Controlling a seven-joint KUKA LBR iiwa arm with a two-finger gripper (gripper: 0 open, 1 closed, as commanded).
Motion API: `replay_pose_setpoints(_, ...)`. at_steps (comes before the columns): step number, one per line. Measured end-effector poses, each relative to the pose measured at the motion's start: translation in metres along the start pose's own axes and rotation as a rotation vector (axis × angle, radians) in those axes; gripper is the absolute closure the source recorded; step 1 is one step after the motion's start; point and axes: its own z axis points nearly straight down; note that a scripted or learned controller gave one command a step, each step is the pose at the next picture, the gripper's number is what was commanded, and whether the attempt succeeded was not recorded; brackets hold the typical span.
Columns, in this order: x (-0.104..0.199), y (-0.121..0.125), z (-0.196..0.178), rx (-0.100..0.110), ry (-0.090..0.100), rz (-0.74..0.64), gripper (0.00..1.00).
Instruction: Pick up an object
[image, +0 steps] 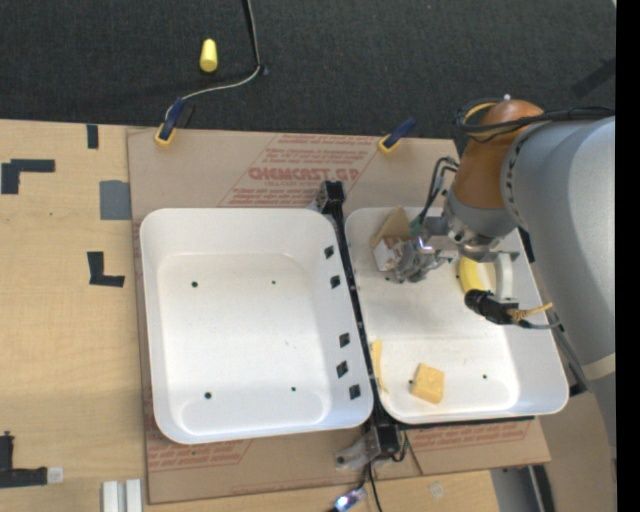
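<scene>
Dark carpet lay behind the wooden desk (60, 330), w/ a sheet of printed brown cardboard (290, 175) clamped on top and two shallow white plastic bins side by side on it. Left bin (160, 300) had nothing in it. Right bin (520, 395) held the candidates: a small yellow foam block (428, 384) near the front edge, a thin yellow strip (377, 360) against the left wall, and a crumpled tan, paper-like piece (391, 232) in the far-left corner.

Grey arm w/ orange band (490, 165) reached in from the right, wrist low over the far half of the right bin. Gripper (408, 262) sat just beside the tan piece, maybe touching its near edge; too cluttered to say for sure. Couldn't tell whether the gripper was spread or closed, and nothing was plainly seen held in it.

Progress, imo: approach done, arm down at a target, prob. the tan piece. Grasp itself unconfirmed, lift not yet done. Foam block and strip lay untouched, well apart from the gripper. Left to do: secure a hold, raise the object clear of the bin floor.
</scene>
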Motion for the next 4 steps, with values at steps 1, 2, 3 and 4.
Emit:
replay_pose_setpoints(1,-0.013,-0.045,-0.084,-0.033,-0.006,0.002,1.0)
replay_pose_setpoints(2,0.018,-0.097,0.009,-0.028,-0.004,0.002,1.0)
replay_pose_setpoints(3,-0.005,-0.011,-0.001,-0.024,-0.005,-0.004,1.0)
replay_pose_setpoints(4,-0.025,0.008,-0.011,0.021,0.004,-0.004,1.0)
